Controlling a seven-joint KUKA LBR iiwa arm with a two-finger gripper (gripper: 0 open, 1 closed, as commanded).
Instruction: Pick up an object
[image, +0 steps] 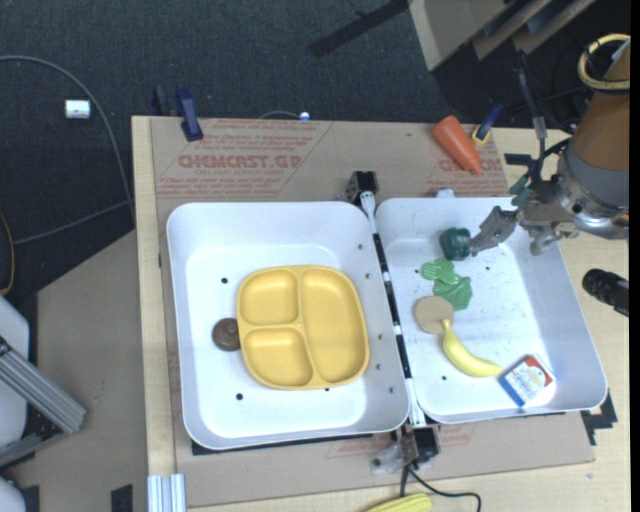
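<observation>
So the gripper (492, 232) is hanging over the back of the right bin (560, 340), reaching in from the right, and honestly I can't tell how its claw is set from this angle. A dark green object (455, 242) is sitting just beside its tip, with a lighter green thing (448, 283), a tan round piece (433, 313), a banana (466, 357) and a small carton (526, 380) lying further forward. Over in the left bin (195, 300), a yellow divided plate (302, 327) is taking up the middle, with a brown disc (226, 334) touching its left edge.
</observation>
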